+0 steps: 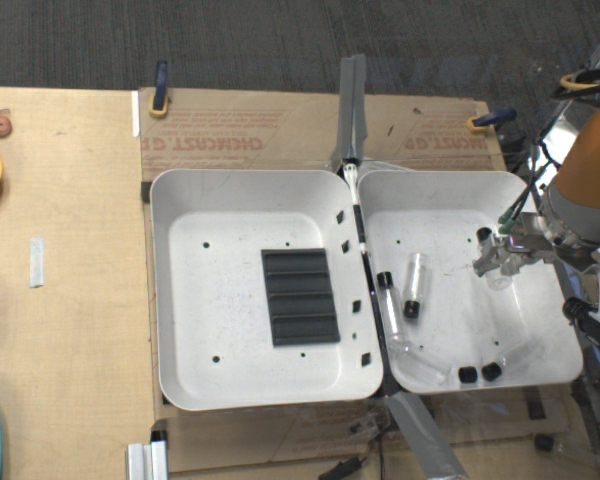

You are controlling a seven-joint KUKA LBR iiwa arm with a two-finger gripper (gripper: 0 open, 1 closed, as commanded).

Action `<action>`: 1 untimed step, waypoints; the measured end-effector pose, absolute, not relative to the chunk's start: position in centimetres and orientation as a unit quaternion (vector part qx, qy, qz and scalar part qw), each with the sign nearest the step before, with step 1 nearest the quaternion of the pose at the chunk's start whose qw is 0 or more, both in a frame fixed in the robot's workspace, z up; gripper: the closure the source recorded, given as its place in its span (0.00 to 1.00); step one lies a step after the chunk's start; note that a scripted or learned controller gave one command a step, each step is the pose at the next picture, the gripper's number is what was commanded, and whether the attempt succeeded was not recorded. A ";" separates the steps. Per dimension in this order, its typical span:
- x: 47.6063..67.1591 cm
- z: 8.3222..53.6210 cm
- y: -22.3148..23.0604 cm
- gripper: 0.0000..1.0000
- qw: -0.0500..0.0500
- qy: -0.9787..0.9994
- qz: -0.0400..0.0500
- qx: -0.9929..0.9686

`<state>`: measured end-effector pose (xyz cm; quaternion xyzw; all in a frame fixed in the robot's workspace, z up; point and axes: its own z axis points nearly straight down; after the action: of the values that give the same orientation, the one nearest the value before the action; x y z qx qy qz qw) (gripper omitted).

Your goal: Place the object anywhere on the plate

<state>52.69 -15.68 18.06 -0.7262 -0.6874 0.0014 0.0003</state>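
Camera view puts my hand point(493, 258) low over the right bin point(450, 180), near its far right side. I cannot tell how far open it is, or whether it has hold of anything; a faint clear shape lies just under it, too blurred to name. The likeliest things to carry are the clear tubes with black caps: one tube point(414, 280) lies loose in the middle of this bin, well apart from my hand, and a second tube point(385, 303) lies along the bin's left wall. The plate point(300, 296), dark and ribbed, sits in the middle of the left bin point(180, 268).

My worries: a smooth round tube may roll or slip out of a grip. It could catch on the walls between the bins, or roll off the ribbed plate.
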 end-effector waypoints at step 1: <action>54.8 19.1 -7.6 1.00 0.000 -0.711 0.001 -0.703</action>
<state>54.76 -7.57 19.06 -0.7027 -0.7115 0.0011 0.0002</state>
